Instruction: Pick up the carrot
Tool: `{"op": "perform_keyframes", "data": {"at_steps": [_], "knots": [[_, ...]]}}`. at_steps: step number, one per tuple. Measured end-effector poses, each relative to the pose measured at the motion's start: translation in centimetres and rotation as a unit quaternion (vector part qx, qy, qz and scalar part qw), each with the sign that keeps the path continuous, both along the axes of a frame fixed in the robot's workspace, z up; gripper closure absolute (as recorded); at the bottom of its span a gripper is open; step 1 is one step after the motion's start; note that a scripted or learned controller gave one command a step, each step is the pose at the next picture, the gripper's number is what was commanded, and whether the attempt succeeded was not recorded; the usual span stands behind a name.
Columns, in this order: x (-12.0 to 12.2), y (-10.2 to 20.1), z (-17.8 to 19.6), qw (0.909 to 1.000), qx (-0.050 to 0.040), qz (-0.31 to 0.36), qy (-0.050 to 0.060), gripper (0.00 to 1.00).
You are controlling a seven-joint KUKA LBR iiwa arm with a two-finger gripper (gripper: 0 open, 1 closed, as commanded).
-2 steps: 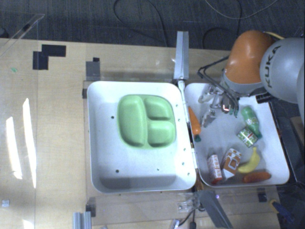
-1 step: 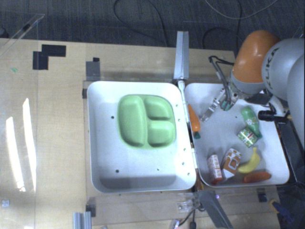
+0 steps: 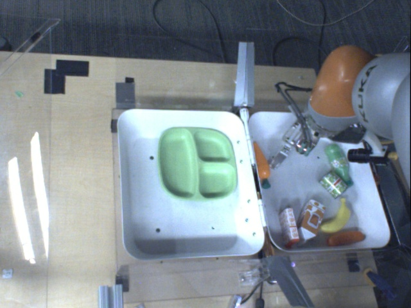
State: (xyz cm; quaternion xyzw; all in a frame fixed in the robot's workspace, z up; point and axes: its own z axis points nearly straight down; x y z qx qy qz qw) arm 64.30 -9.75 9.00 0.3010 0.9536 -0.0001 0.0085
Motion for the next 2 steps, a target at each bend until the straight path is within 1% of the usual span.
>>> {"op": "perform_keyframes", "data": {"at_steps": [1, 2], "knots": [[-0.7, 1.1, 0.0, 0.9793, -0.001, 0.202, 0.0, 0.0], [-0.2, -0.6, -0.1, 0.9993, 0.0025, -0.038, 0.002, 0.0]]}}
